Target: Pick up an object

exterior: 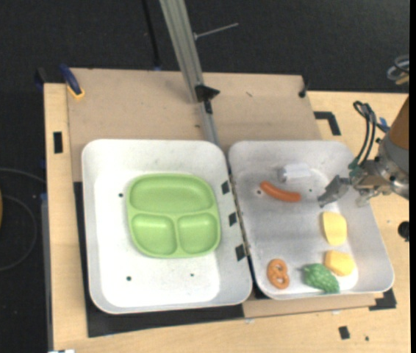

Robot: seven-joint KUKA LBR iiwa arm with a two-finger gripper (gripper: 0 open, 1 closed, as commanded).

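I see the gripper (338, 190) low in the right bin (296, 278), nothing visibly held.
Nearest it lies a pale yellow block (334, 228), rounded and smooth; I can't tell the finger gap. The orange sausage (280, 192) sits just left.

The arm (397, 134) is cut off at the right edge — its gripper (334, 191) blurred, finger state unclear.
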